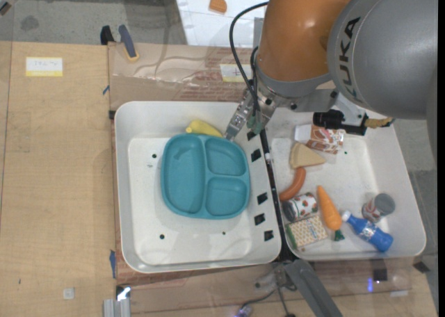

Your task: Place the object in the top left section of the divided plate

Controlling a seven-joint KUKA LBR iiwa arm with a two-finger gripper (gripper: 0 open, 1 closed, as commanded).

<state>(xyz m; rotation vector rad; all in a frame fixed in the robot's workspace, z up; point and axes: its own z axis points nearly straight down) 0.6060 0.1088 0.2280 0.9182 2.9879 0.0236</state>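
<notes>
We record a teal divided plate (205,175) lying flat in the left bin (132,239), nearer its far edge than its near one. A yellow object (203,127) rests on the bin floor, touching the plate's far rim, outside every section. The gripper (245,122) hangs over the bin's far right corner, just beside that yellow object; we cannot tell how its jaws stand. In the right bin (410,236) we list a wedge (306,156), a sausage (294,183), a carrot (329,207), a small can (303,205), a blue bottle (370,232) and a flat packet (306,231).
</notes>
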